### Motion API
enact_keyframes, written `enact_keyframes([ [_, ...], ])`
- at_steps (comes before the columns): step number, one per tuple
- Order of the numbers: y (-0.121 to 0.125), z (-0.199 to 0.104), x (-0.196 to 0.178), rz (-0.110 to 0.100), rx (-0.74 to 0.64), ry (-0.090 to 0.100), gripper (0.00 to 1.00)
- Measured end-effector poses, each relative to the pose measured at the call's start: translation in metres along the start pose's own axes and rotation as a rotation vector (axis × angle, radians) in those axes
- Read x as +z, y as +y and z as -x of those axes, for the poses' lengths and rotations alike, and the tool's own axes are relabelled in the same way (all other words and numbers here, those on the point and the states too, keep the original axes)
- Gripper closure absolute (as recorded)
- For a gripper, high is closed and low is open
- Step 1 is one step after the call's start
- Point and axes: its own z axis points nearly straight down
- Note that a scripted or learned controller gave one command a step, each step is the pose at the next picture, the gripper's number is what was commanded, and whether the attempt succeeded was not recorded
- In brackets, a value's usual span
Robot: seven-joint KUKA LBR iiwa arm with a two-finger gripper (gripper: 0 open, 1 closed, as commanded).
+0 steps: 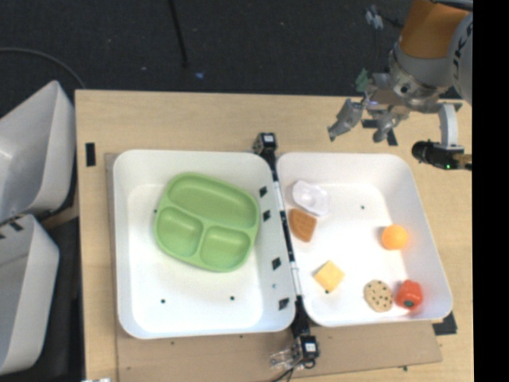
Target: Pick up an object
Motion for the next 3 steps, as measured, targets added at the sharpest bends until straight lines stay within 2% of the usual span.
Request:
enact_keyframes([
  [1, 0.001, 0.000, -0.009, 0.013, -0.003, -0.002, 0.00],
  [2, 0.004, 0.004, 0.054, 0.008, -0.001, -0.002, 0.00],
  [3, 0.007, 0.015, 0.101, 0.010, 0.000, -0.003, 0.00],
])
